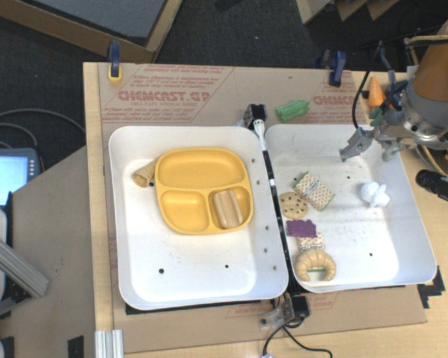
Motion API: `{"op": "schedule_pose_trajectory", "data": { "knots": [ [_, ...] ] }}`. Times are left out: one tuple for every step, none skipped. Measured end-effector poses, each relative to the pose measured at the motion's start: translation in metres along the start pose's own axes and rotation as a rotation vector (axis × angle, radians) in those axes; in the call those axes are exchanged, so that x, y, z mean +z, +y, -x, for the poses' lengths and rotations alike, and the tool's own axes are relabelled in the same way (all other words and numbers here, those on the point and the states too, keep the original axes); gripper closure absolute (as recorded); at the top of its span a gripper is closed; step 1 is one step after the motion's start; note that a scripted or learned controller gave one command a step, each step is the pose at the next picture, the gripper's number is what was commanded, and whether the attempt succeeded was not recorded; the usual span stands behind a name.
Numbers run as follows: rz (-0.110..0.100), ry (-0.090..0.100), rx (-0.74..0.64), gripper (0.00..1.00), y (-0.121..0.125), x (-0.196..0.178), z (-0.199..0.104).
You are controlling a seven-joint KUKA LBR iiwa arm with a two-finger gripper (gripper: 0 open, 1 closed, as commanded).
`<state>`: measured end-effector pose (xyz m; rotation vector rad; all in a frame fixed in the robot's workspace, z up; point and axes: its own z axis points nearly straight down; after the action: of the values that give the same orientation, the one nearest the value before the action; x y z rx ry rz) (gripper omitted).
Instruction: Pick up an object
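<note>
End effector (372, 146) spread open, nothing between its fingers, above small white crumpled object (373, 193) in right bin (402, 263).

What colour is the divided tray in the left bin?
Yellow. The divided tray shows best in the camera view, lying in the white left bin.

The right bin (402, 259) lies open right of the white lump (373, 193); objects crowd its left edge.
</note>
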<state>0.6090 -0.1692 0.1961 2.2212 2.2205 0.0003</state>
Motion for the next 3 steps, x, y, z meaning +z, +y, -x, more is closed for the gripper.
{"op": "schedule_pose_trajectory", "data": {
  "knots": [
    [-0.007,0.004,-0.002,0.00,-0.063,0.116,-0.071],
    [0.004,-0.001,-0.001,0.00,-0.044,0.109,-0.073],
    [0.004,0.000,-0.001,0.00,-0.027,0.109,-0.069]
  ]
}}
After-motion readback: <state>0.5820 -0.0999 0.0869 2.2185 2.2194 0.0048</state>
